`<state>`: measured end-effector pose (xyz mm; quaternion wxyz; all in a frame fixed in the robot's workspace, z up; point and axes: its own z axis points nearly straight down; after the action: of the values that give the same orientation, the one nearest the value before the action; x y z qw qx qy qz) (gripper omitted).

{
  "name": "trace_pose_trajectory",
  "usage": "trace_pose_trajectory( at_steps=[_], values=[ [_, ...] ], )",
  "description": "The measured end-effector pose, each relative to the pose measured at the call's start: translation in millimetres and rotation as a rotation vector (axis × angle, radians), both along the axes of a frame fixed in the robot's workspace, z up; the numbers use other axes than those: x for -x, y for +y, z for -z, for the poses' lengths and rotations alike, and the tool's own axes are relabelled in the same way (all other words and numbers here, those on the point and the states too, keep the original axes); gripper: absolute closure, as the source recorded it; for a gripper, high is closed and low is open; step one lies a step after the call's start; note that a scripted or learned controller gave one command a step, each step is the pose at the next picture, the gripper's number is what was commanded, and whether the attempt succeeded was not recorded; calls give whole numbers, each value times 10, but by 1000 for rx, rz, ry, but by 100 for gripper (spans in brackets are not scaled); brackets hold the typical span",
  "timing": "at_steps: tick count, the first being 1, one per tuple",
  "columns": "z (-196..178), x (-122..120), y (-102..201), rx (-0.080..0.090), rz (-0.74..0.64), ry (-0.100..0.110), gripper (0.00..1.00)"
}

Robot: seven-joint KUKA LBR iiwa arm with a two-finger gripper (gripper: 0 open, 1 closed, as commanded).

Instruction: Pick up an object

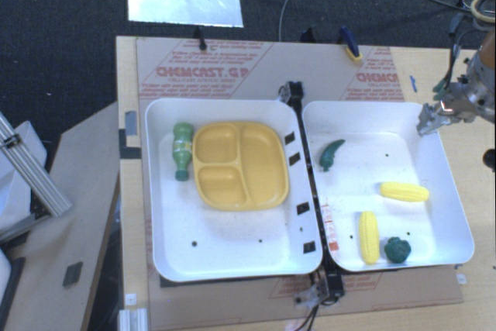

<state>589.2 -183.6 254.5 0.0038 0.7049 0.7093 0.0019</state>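
The end effector point(431, 120) hangs over the far right corner of the right bin point(434, 256), at the tip of the grey arm that enters from the right. Nothing is visible between its fingers; how far they stand apart cannot be told from this slant.

Taking the right bin as the landmark: a dark green toy pepper point(331, 154) lies in its far left part, near the divider between the bins. A yellow toy corn cob point(404, 191) lies crosswise toward the right wall, around mid-depth and well apart from the end effector. A second yellow corn cob point(369, 237) lies lengthwise in the near part, and a dark green broccoli-like piece point(397, 249) sits just beside it on the right, close to the near rim.

The left bin point(225, 263) adjoins the right bin's left wall. It holds a yellow three-compartment tray point(239, 165) in its far half, and a green toy bottle point(182, 150) lies just beside the tray, on the side away from the right bin.

Both bins rest on a surface point(232, 62) covered with printed brown protective sheeting.
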Motion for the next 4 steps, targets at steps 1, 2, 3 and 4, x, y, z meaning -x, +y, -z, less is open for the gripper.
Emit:
trace_pose_trajectory(
  at_steps=[1, 2, 3, 4],
  values=[
    [-45, 11, 471, -4, -4, 5, 100],
    [104, 14, 1028, -5, -3, 6, 100],
    [228, 98, 1522, -5, -3, 7, 100],
    [342, 106, 2055, -5, -4, 8, 100]
  ],
)
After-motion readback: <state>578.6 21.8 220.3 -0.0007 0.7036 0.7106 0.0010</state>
